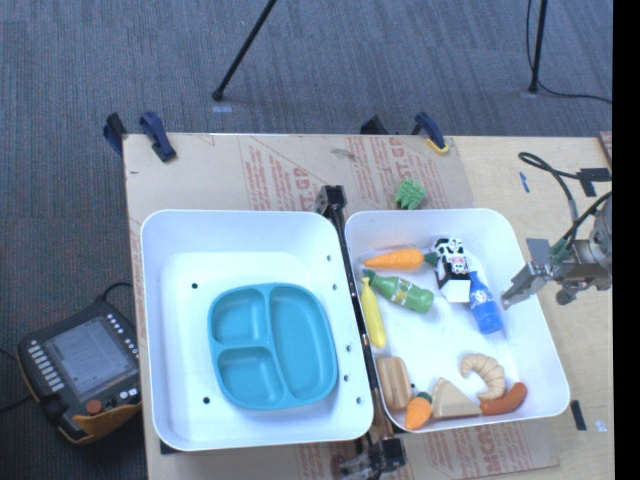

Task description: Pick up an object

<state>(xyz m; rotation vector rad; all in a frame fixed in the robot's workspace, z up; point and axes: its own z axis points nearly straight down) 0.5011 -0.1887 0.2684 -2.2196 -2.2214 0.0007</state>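
- We take the blue bottle (486,309) as the likeliest thing to pick: it lies in the right bin (535,308), near that bin's right wall, closest of all the toys to the arm. That choice is our guess, since the task names no particular object.
- We see the gripper (530,278) at the bin's right rim, just beside the bottle. We cannot tell how it is set, and nothing is visibly held in it.
- Touching or nearly touching the bottle's upper end lies a black-and-white cow figure (453,265); we judge it could get nudged in a grasp.
- Further left in the same bin we find a green bottle (402,293), a carrot (395,260) above it, and a yellow corn cob (372,313) along the left wall.
- At the near end lie a croissant (487,371), a red sausage (503,399), a wedge-shaped piece (454,400), a small carrot (419,410) and a bread loaf (393,380), packed close together.
- The left bin (170,268) holds a blue divided plate (272,346) and none of the toys.
- A small green block (409,194) sits on the bench outside both bins.
- As we read it, the task is barely begun: every object rests on a surface, nothing is lifted. What is left is the final approach, the grasp and the lift.
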